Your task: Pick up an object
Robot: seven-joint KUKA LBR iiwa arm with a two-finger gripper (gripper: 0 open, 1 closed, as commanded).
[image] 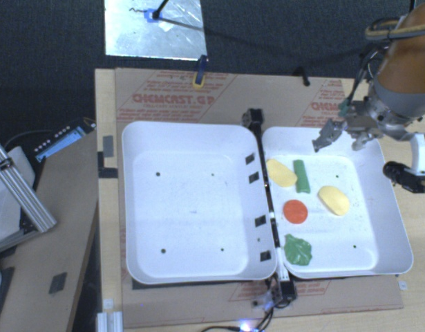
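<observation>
I'm at the approach: my gripper [343, 137] hangs open, empty. Next, descend onto the green stick [301, 176] just below-left.

The setting is a robotics laboratory test cell. Indicators: a grey and orange industrial arm [405, 61] mounted over a bench, two shallow white bins [191, 199] set side by side on a printed cardboard sheet [174, 95], aluminium framing [19, 192] at the left edge, and loose cabling over dark carpet [46, 54]. Small toy-like coloured objects [296, 211] lie in the right bin.
</observation>
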